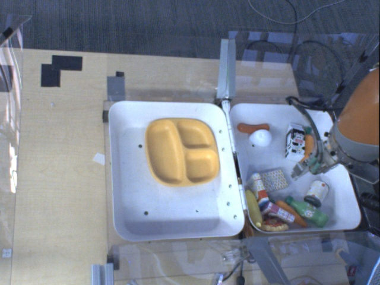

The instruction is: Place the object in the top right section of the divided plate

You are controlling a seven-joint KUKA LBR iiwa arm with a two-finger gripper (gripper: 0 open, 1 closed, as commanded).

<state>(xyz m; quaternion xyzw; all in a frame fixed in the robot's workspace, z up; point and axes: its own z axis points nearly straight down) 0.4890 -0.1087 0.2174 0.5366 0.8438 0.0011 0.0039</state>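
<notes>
A: Starting nearest the camera: any labels readable in the right bin (354, 218)?

B: None. At its 6 o'clock there is a heap: a yellow banana-shaped piece (252, 204), a colourful packet (276, 210) with print too small to read, and a green bottle (309, 211) lying on its side towards 5 o'clock. Just above the bottle is a white can with a red band (317, 192); its lettering is a blur.

A: And the gripper?

B: The gripper (306, 166) hangs at about 3 o'clock in that bin, on the grey arm (356, 144) with its orange band. Whether it is clenched or released, I cannot tell, and nothing can be seen in its grasp. A grey mesh pad (274, 179) lies at its 8 o'clock, and a black-and-white carton (295, 141) sits near it at 11 o'clock, markings unreadable.

A: Farther back?

B: A white ball (259, 138) with an orange-red sausage shape (253, 127) just beyond it, at the bin's 11 o'clock.

A: The plate?

B: The yellow divided plate (181, 151) rests in the left bin (127, 218), a little towards 12 o'clock from the middle. Its top right section (196, 134) holds nothing; every loose object lies in the right bin.
</notes>
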